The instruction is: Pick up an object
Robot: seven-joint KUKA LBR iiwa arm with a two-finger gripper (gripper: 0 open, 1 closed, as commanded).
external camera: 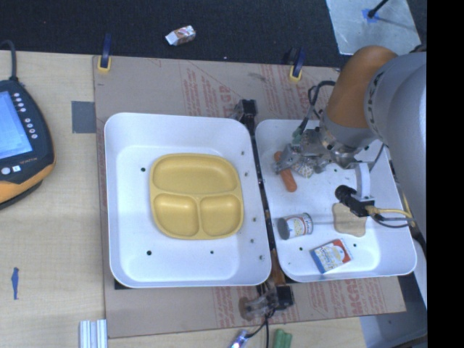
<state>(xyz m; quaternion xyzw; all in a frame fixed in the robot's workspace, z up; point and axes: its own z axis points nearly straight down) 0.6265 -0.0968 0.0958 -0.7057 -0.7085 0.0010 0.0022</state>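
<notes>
Your hand [299, 159] hovers just above the orange stick [289, 181]; its spread, I cannot tell; centre over it before you close.

— Colours on the left?
— White for the left bin [123, 194], pale yellow for the divided plate [196, 194] inside. Light wood for the surface [43, 252], brown cardboard [181, 75] printed with faded red lettering beneath the bins. Orange and black on the handheld pendant [18, 140], bluish screen, at the far left edge.

— And on the right?
— White again for the right bin [391, 263]. Orange for the small carrot-like piece [289, 181]. Silver with a dark label on the little can [295, 226]. Red, white and blue on the small packet [330, 256]. Tan for the flat piece [349, 220]. Grey arm [406, 122] with an orange band [355, 85], upper right. Dark metallic grey at the pincer [303, 159].
</notes>
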